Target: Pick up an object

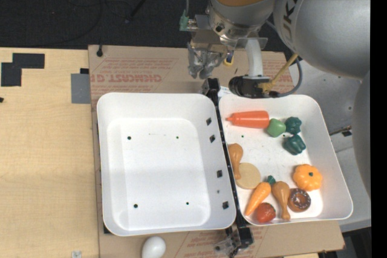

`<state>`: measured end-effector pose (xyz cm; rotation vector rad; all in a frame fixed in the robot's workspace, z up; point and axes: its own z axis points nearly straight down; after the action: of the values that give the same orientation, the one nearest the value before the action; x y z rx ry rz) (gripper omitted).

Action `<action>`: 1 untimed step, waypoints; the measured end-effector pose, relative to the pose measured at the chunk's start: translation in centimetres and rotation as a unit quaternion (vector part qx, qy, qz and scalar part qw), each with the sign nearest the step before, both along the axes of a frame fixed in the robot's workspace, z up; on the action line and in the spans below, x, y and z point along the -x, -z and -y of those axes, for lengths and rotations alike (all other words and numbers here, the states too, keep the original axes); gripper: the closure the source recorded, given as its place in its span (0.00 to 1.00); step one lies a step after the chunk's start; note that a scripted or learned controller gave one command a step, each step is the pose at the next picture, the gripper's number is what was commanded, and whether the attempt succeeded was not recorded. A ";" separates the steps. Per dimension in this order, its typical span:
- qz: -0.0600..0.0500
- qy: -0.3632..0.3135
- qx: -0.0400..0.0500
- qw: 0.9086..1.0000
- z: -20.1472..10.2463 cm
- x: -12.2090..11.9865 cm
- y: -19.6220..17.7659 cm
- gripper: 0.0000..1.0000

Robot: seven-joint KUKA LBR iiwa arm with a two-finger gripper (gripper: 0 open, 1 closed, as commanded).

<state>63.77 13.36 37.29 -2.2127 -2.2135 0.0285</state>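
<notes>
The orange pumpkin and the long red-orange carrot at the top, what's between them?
In the camera view, two dark green pepper toys and a light green one.

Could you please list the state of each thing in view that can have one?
pincer: raised above the bins' far edge, holding nothing
left bin: level on the bench
right bin: holds toy foods
carrot: lying flat
pumpkin: upright
white egg: on the bench, outside the bins
</notes>
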 end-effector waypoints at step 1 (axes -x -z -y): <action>0.016 -0.001 -0.003 1.000 0.6 -0.6 -14.4 1.00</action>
<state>64.39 12.71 51.65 -2.2227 -2.2300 -0.0146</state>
